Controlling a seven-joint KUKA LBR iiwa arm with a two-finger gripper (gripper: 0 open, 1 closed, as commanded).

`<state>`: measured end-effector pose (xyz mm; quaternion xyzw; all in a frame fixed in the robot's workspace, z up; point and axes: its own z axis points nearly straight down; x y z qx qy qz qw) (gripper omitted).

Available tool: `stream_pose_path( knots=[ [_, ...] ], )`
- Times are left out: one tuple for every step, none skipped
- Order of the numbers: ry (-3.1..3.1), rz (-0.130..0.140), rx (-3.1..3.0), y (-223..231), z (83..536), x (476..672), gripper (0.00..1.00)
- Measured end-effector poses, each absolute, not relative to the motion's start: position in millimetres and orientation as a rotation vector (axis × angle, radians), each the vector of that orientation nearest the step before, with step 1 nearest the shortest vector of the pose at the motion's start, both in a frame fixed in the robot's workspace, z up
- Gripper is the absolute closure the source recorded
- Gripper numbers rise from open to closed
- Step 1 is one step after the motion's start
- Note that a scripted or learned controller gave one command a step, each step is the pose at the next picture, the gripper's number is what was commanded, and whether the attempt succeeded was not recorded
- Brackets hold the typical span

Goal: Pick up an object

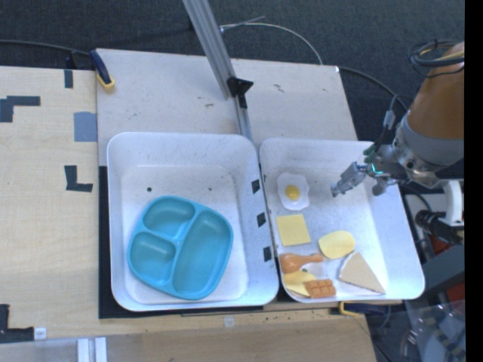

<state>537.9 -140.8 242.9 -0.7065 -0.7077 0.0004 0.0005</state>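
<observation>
Camera view: we see the gripper (353, 179) fingers spread, empty, right of the fried egg (293, 192); crowded toys below risk a glancing miss.

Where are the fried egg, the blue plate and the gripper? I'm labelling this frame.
fried egg (293, 191): camera view, on its yolk.
blue plate (181, 246): camera view, on its large compartment.
gripper (346, 183): camera view, between its fingertips.

Bright blue tray (181, 246) sits in the white left bin (121, 202), and the white right bin (396, 236) is all warm tones: a white egg (292, 191) with a yellow yolk, a pale yellow square (293, 230), a yellow oval (336, 243), a cream wedge (361, 273). Orange drumstick (298, 262), orange waffle (321, 287), and a grey claw (349, 179) over the pale wood bench (38, 217).
</observation>
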Motion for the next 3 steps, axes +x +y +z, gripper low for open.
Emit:
stream_pose_path(
  knots=[
    [-2.223, 0.005, -2.220, -196, 117, 629.7, 0.00],
    [-2.217, 0.004, -2.224, -209, 88, 543.0, 0.00],
    [-2.222, 0.001, -2.220, -207, 99, 545.6, 1.00]
  ],
)
